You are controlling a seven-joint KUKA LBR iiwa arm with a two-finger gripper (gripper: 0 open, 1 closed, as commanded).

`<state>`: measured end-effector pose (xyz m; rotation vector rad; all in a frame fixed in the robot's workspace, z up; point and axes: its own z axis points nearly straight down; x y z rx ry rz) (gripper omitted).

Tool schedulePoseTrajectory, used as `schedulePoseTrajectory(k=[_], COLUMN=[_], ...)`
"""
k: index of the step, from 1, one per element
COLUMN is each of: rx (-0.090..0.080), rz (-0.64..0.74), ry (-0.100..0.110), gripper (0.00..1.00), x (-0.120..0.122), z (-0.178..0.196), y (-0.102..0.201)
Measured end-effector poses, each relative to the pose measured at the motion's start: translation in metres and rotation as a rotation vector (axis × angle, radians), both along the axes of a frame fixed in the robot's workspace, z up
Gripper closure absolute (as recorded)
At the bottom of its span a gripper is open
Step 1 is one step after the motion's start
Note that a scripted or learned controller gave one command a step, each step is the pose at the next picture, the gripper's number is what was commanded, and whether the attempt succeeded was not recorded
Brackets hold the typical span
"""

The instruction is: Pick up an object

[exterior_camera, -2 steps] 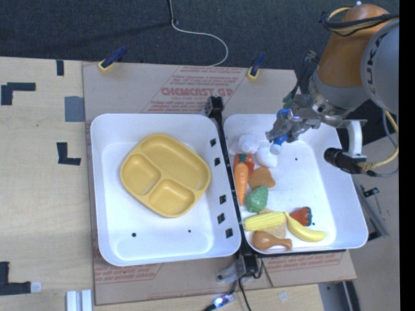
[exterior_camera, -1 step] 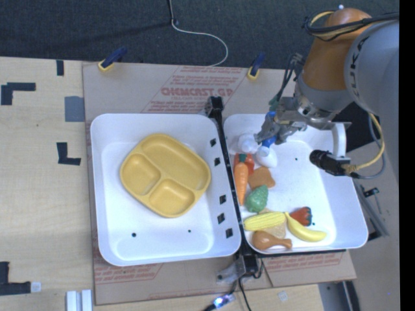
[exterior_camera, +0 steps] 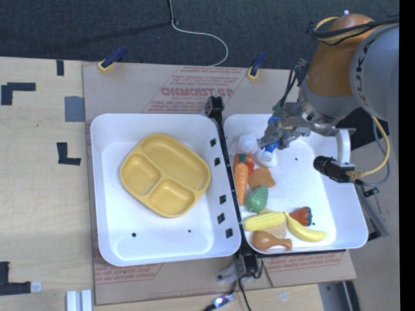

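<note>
My gripper (exterior_camera: 270,145) hangs low over the back left part of the right bin (exterior_camera: 337,199), on the grey arm with the orange band (exterior_camera: 337,57). Just left of it lies a pale white object (exterior_camera: 249,142), with a small red piece (exterior_camera: 249,161) below. Further toward the front lie a carrot (exterior_camera: 241,181), a tan piece (exterior_camera: 263,177), a green vegetable (exterior_camera: 257,198), a corn cob (exterior_camera: 264,221), a red pepper (exterior_camera: 301,215), a banana (exterior_camera: 305,231) and a brown drumstick (exterior_camera: 271,240). I see nothing lifted.
The left bin (exterior_camera: 110,232) holds a yellow divided plate (exterior_camera: 165,173). A black divider with clips (exterior_camera: 224,173) runs between the bins. A black fitting with a yellow cable (exterior_camera: 334,168) hangs off the arm over the right bin.
</note>
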<state>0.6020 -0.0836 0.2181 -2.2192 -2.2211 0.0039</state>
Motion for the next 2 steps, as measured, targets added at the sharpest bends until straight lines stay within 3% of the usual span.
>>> schedulePoseTrajectory(k=[2], rx=[0.001], rz=[0.002], ry=[-0.002], gripper=[1.0], x=[0.007], z=[0.007], y=[0.013])
